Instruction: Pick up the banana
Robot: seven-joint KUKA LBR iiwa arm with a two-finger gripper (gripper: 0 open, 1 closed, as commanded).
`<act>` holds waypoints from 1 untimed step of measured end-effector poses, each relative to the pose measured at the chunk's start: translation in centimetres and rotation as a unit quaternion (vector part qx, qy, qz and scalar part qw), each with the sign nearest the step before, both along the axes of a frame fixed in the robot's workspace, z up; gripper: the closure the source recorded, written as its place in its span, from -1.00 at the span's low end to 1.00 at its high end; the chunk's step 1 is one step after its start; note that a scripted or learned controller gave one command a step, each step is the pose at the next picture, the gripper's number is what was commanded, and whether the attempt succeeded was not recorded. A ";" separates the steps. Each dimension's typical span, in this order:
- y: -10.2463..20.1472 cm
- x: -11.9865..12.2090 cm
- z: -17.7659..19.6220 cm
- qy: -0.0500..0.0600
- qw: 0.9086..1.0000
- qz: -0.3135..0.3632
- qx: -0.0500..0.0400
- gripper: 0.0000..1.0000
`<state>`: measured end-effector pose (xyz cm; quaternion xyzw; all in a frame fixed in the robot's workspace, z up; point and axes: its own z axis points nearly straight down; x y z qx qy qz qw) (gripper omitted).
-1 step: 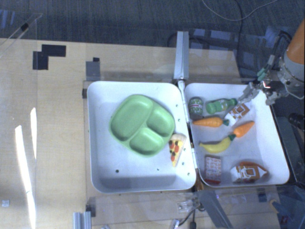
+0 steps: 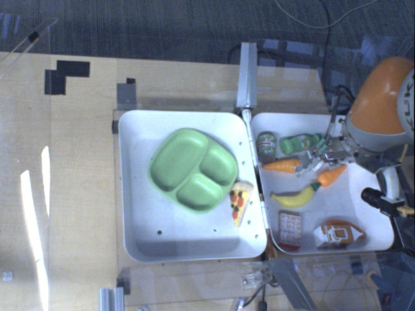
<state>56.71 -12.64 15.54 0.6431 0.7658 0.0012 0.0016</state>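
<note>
With the gripper (image 2: 322, 153), finger state not discernible, seen above the banana (image 2: 293, 198) at right-centre frame, a carrot (image 2: 332, 174) could be grabbed instead.

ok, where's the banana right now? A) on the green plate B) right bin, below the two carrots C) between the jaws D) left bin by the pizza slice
B: the banana lies in the right bin, just below the two carrots.

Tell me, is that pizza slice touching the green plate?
Touching. The camera view shows the pizza slice lying in the left bin with its upper end against the lower right rim of the green plate.
</note>
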 end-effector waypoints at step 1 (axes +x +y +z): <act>2.8 -5.1 -6.5 -0.005 0.973 0.231 -0.002 -1.00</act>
